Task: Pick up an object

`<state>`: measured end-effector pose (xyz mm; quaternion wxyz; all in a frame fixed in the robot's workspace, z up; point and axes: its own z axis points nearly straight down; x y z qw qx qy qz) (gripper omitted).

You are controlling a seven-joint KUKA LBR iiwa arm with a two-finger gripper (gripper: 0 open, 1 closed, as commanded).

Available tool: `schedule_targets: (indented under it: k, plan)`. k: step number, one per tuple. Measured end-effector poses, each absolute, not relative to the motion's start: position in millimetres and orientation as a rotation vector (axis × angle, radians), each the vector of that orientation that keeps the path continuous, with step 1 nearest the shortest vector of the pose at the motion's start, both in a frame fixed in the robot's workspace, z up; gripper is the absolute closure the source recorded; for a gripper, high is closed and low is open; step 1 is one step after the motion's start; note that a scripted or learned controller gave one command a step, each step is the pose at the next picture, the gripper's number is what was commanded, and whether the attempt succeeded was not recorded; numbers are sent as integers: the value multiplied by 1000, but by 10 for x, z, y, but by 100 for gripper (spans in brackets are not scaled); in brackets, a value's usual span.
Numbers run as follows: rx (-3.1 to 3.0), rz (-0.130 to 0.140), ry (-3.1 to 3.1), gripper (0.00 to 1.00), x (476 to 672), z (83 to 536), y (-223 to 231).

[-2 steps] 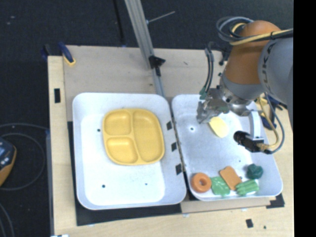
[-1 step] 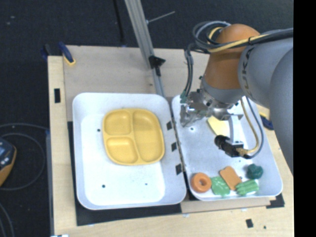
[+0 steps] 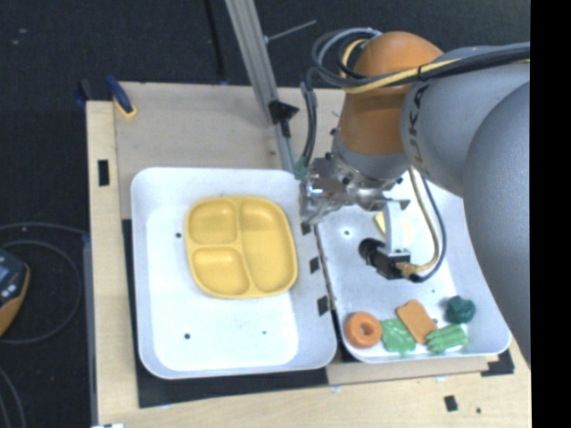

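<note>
Nothing is seen held by the tool, which is hung over the right bin's upper left corner (whether it is open or closed cannot be told). Five small objects are left near that bin's bottom edge, the orange ring among them, well apart from it; picking is judged not yet done.

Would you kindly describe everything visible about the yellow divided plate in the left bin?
The yellow divided plate is a rounded rectangle, seemingly matte plastic, with raised ridges splitting it into three compartments: two smaller ones on its left side and one longer one along its right. All three look bare. It lies flat and right side up, slightly rotated, on the floor of the left white bin, toward that bin's upper middle.
</note>
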<state>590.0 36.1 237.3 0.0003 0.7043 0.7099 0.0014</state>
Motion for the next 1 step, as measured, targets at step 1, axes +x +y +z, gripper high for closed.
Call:
schedule_targets:
  k: [1]
  plan:
    - [2212, 4, 2231, 100, 5901, 2480, 854]
